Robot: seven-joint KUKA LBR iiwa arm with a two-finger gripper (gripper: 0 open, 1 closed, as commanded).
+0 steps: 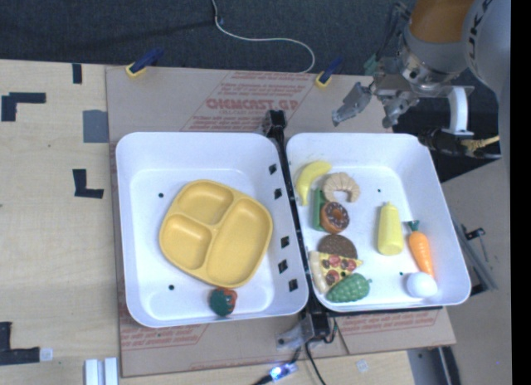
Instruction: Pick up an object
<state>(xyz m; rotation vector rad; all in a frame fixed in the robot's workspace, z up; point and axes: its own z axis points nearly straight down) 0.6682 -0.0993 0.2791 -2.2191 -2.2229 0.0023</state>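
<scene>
Toy food crowds the right bin, while the gripper hangs above the bench at about one o'clock from it, beyond the bin's far rim, its two fingers spread apart with nothing between them. Clustered at the bin's nine o'clock side lie a yellow banana, curved, its long axis running from roughly one o'clock down to seven; a tan croissant just beside it; a brown doughnut below that; a dark round cookie; a pizza slice, and a knobbly green vegetable at the near rim. Toward three o'clock stands out a pale yellow bottle-shaped piece, lying with its long axis near twelve-to-six, narrow end toward twelve. Just beside it an orange carrot points its tip toward five o'clock, green top toward eleven. A white egg rests near the bin's five o'clock corner.

The left bin holds a yellow divided plate, three compartments, tilted diagonally across the floor of the bin. At its six o'clock edge sits a small red-and-green fruit, close to the near wall. The grey arm with its orange band comes in from the upper right.
</scene>
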